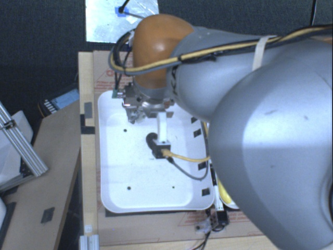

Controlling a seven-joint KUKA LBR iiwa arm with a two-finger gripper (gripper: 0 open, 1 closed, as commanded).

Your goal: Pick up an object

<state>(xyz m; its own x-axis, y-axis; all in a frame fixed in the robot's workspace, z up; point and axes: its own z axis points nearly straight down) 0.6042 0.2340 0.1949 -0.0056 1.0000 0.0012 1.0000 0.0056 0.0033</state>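
My gripper (pixel 133 113) hangs below the orange wrist band, low over the far part of the left white bin (pixel 119 194). I see nothing between it and the bin floor. A sliver of something yellow (pixel 225 194) shows at the arm's edge, where the right bin lies. The grey arm hides the rest of it and nearly all of that bin.
The bins rest on a cardboard sheet (pixel 89 155) on the bench. An aluminium rail (pixel 21 146) slants at the far left, a blue-and-black item (pixel 60 102) lies beyond the bench's left edge, and a shiny foil sheet (pixel 117 14) lies at the back.
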